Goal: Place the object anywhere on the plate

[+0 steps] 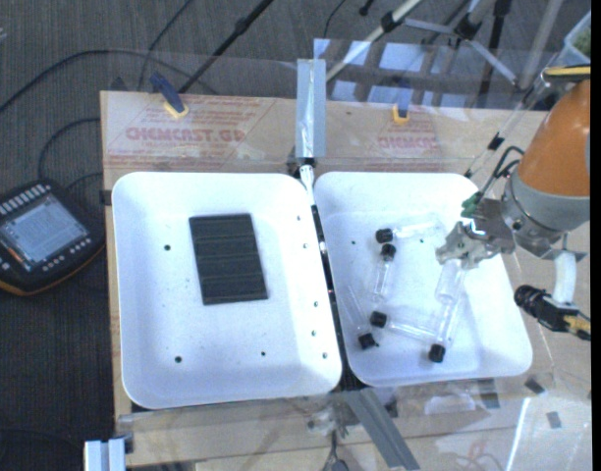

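Observation:
A black ribbed plate point(228, 257) lies flat in the middle of the left bin point(143, 361). Several clear vials with black caps lie scattered in the right bin point(502, 351). One vial point(410, 231) lies near the back, another point(381, 277) sits left of centre, and a third point(444, 317) lies towards the front right with its cap point(436, 353) at the near end. My gripper point(456, 251) hangs over the right bin's right half, just above the upper end of the front-right vial. Its metal tip is small and blurred against the white floor.
A grey post point(309, 106) stands behind the seam between the bins. A teach pendant point(35, 235) rests on the floor at far left. Cables and a black connector point(538, 305) hang beside the arm at the right bin's edge.

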Available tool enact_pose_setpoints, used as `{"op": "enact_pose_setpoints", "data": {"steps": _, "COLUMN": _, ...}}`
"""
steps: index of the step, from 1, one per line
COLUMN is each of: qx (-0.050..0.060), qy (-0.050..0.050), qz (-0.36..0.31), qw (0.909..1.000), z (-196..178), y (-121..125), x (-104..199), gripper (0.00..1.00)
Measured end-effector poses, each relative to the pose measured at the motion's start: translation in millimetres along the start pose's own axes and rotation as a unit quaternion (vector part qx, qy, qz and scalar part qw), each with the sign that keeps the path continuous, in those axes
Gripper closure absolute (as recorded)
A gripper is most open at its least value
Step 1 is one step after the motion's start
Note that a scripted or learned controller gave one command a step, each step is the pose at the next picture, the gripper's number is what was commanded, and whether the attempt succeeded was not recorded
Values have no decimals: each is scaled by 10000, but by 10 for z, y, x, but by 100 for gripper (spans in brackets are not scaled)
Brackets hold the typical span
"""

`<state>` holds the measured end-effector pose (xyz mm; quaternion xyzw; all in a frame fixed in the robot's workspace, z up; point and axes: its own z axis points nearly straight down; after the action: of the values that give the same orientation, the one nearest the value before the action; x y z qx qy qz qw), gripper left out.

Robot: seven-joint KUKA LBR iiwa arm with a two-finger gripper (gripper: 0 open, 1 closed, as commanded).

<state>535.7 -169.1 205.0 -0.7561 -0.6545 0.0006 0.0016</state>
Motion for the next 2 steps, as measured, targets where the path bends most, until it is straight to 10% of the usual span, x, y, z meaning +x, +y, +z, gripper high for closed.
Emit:
{"op": "enact_pose_setpoints", "data": {"steps": 1, "qx": 7, "qy": -19, "qz": 665, "qw": 9978, "z": -46, "y": 462, "x": 793, "gripper": 100}}
{"op": "enact_pose_setpoints", "data": {"steps": 2, "qx": 16, "qy": -12, "qz": -143, "qw": 9999, "z": 241, "y": 217, "x": 1481, "gripper": 100}}
